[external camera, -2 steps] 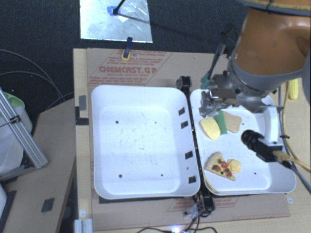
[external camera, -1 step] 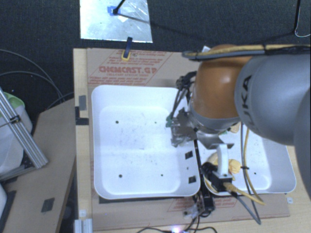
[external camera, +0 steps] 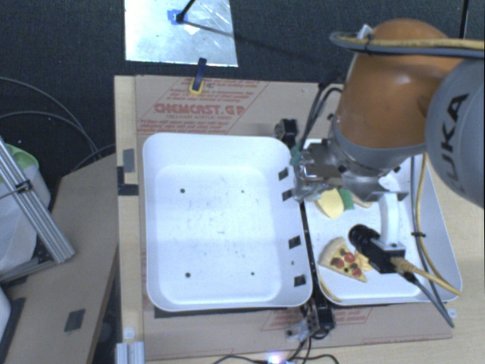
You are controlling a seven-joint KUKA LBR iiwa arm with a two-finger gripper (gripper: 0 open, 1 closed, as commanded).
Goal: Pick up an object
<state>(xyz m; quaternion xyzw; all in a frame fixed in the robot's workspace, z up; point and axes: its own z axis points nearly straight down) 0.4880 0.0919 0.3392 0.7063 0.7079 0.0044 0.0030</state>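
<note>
Dark grey carpet lies behind a tan bench, with slanted aluminium frame rails at the far left edge. Further in, a brown cardboard sheet printed with red lettering sits under both bins, and beyond it a shiny silver foil square lies on the carpet. The shallow white left bin shows a lightly speckled floor with a few small dark dots. Along the divide between the bins hangs the metal gripper, low over the near-left corner of the white right bin. Whether it is spread or pressed together cannot be told, and nothing is seen pinched in it. Just right of it lie a pale yellow rounded piece and a small green piece, touching each other. Nearer the camera, a toy pizza slice with red toppings lies flat by the bin's left wall. The grey arm with its orange band looms above.
</note>
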